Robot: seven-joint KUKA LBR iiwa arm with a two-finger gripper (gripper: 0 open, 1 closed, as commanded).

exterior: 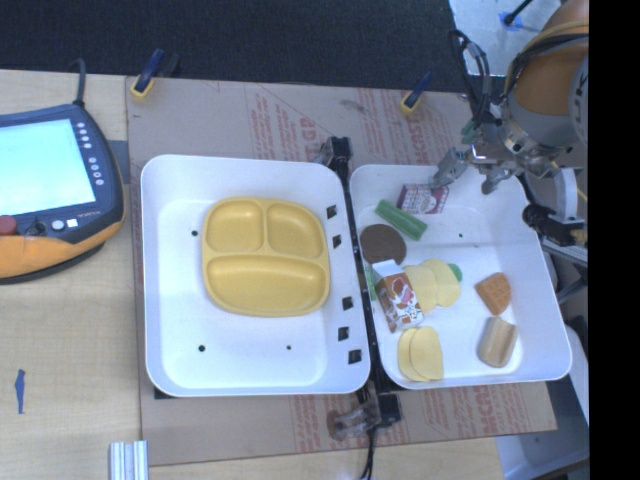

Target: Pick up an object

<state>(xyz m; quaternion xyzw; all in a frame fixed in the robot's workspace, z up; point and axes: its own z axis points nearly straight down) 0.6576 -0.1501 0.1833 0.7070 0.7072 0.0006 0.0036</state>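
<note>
Pink packet (423, 199) just below fingers (446, 171).

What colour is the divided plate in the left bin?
Yellow all over: the divided plate shows plainly in the camera view, lying flat in the left bin.

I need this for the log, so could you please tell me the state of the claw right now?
Claw: fingers spread open, holding nothing, above the far end of the right bin near the small pink packet.

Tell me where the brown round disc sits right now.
The brown round disc lies in the right bin, against its left wall, just below the green stick and above the red-and-white packet.
</note>
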